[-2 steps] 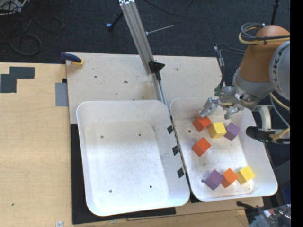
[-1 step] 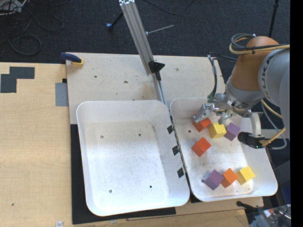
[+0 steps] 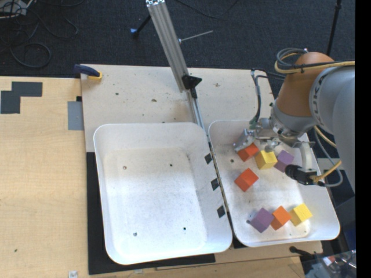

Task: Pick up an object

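White right bin [image 3: 324, 227] holds three orange, two yellow, two purple cubes; hand [image 3: 255, 139] state unclear.

No text, label or number can be read anywhere, as far as this slanted view shows.

**Bench surroundings**

A slanted aluminium rail [image 3: 171, 42] is rising from the bench [image 3: 139, 94] behind the bins. A blue-and-yellow clamp [image 3: 88, 71] is lying at the bench's far left corner. Black cables [image 3: 26, 25] are trailing over dark carpet [image 3: 243, 16].
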`<action>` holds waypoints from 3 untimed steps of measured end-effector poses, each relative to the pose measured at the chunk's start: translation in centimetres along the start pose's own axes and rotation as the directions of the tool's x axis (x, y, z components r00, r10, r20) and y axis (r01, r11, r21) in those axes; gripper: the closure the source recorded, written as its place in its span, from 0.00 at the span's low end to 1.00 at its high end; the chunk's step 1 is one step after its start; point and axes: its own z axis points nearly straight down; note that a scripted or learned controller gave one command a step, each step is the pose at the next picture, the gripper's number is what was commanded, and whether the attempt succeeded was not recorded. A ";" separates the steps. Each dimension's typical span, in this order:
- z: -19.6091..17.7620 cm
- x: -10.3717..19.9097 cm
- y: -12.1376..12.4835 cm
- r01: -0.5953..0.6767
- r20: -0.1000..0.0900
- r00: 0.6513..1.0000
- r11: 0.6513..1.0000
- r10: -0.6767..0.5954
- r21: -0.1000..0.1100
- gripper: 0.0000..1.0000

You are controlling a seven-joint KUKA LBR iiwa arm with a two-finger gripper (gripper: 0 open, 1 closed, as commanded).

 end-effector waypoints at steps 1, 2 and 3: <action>-1.0 -0.1 0.1 -0.002 0.000 1.000 1.000 0.002 -0.002 1.00; -5.7 -0.9 0.0 -0.003 -0.004 1.000 1.000 0.003 0.015 1.00; -9.8 -1.0 0.1 0.002 -0.005 1.000 1.000 -0.002 0.014 1.00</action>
